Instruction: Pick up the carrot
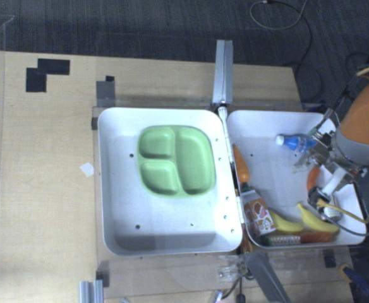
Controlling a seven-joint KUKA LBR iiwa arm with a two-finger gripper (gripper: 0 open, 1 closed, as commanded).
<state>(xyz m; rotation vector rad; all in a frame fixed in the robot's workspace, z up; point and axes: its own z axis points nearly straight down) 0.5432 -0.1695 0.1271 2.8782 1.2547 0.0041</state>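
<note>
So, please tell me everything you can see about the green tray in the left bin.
The green tray is a pale green divided plate, plastic as it looks, with rounded corners and three hollows: two smaller ones on its left side and one long one on its right. It lies flat, slightly turned, on the floor of the left bin, a little above the bin's middle and nearer its right wall. Nothing lies in its hollows and nothing touches it except the bin floor.

Robotics lab: wooden bench point(39, 169), white bins point(108, 188), loose cable point(285, 11) on grey carpet point(108, 11).
</note>
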